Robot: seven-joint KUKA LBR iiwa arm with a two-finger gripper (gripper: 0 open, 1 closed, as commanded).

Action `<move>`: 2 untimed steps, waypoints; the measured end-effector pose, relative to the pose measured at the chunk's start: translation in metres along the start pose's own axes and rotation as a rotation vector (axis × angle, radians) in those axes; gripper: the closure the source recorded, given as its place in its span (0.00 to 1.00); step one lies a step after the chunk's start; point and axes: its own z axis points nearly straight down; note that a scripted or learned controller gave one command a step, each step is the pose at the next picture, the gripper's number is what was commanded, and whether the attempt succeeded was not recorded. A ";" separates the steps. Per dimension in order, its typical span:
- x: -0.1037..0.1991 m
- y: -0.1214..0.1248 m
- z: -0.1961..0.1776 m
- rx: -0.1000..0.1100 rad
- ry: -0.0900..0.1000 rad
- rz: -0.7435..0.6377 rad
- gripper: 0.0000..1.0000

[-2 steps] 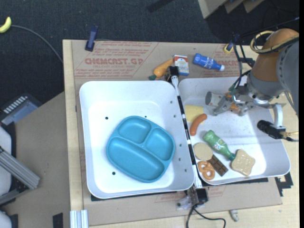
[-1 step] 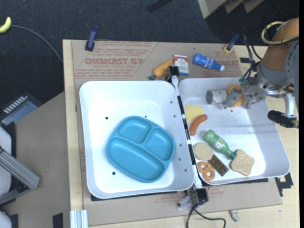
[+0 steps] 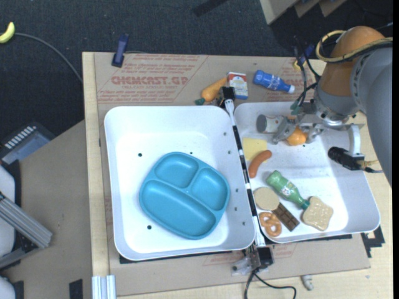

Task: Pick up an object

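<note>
Gripper (image 3: 298, 128) sits low in the right bin's (image 3: 368, 195) far corner, fingers clamped around a small orange toy (image 3: 297, 137). You'd judge it light, rigid, smooth and rounded, so it may slip; grip across its middle and lift slowly.

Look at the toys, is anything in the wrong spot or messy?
Yes. A blue bottle, a small carton and an orange carrot-like toy lie on the board behind the bins, outside the right bin where the other toy food sits. The blue tray sits alone in the left bin.
</note>
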 end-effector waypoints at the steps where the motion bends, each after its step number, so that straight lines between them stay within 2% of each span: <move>1: -0.001 -0.002 -0.009 0.005 -0.002 0.001 1.00; 2: 0.026 0.000 -0.002 0.001 -0.005 0.003 1.00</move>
